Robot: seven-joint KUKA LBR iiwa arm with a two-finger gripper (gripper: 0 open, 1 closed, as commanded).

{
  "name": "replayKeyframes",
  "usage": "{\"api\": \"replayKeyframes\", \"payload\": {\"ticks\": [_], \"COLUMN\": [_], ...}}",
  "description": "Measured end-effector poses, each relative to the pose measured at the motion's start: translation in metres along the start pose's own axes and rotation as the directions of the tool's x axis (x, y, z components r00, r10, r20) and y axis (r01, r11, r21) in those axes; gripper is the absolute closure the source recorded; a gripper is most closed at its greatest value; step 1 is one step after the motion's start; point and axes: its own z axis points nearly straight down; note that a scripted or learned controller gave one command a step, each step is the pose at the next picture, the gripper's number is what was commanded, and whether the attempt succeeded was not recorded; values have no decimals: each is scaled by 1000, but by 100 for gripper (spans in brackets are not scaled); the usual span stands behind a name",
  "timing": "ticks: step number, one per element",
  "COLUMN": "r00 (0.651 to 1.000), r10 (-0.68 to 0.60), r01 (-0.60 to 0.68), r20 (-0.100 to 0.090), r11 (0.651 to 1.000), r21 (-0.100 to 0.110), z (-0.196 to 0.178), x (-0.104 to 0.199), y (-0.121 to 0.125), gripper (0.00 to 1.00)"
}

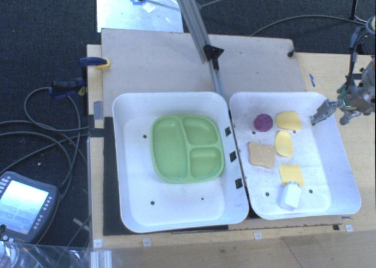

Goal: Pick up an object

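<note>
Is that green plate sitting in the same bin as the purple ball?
No. The green plate lies in the left bin, while the purple ball sits in the right bin.

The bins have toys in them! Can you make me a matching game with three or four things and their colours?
Things:
1. divided plate
2. round ball
3. toast-shaped piece
4. small bottle

Colours:
A. purple
B. white
C. green
D. tan

Pairs: 1-C, 2-A, 3-D, 4-B
</note>
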Motion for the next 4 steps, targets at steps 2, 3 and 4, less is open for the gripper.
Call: {"api": "replayKeyframes", "payload": {"ticks": [2, 3, 4], "r00": [1000, 1000, 1000], "r10": [5, 6, 6], "r01": [-5, -6, -6], "r20": [-2, -1, 0], "r11": [1000, 1000, 1000], "r21": [6, 5, 2], "z": [58, 120, 146], "x": [5, 2, 2], "y": [-7, -4, -3], "gripper": [0, 0, 0]}}
